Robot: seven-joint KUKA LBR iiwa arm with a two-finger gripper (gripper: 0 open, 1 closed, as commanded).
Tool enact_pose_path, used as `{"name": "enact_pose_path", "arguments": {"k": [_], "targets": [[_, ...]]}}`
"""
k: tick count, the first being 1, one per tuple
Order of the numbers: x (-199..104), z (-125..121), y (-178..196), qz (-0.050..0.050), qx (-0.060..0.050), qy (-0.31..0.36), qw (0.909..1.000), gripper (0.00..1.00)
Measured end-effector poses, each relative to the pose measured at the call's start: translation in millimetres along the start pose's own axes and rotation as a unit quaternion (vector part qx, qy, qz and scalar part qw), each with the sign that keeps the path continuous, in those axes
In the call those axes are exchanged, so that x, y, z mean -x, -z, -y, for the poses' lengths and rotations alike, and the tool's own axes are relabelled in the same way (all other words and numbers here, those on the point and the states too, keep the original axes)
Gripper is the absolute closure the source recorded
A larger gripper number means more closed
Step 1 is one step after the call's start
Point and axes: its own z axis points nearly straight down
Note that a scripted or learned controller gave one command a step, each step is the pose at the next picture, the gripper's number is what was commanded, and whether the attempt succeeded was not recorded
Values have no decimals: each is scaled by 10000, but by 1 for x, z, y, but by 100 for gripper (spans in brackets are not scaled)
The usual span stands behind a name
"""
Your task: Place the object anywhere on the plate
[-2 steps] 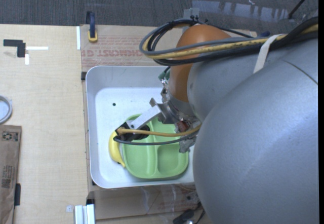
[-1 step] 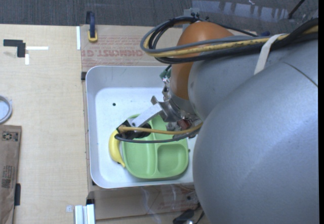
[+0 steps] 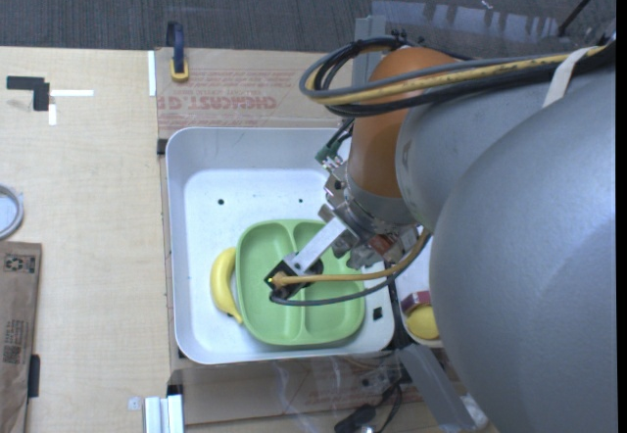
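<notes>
Gripper (image 3: 364, 247) over the green plate (image 3: 257, 260) — grip state unclear — banana (image 3: 224, 286) against the plate's left rim

Plate (image 3: 257, 260) in bin (image 3: 211, 176), banana (image 3: 224, 284) against its left rim.

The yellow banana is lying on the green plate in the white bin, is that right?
Not quite. The camera view shows the banana lying on the floor of the white bin, beside the left edge of the green plate, not on the plate.
</notes>
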Motion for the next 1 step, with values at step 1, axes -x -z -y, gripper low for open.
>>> {"name": "enact_pose_path", "arguments": {"k": [1], "targets": [[12,-17,20,-12,3,707,9975,100]]}}
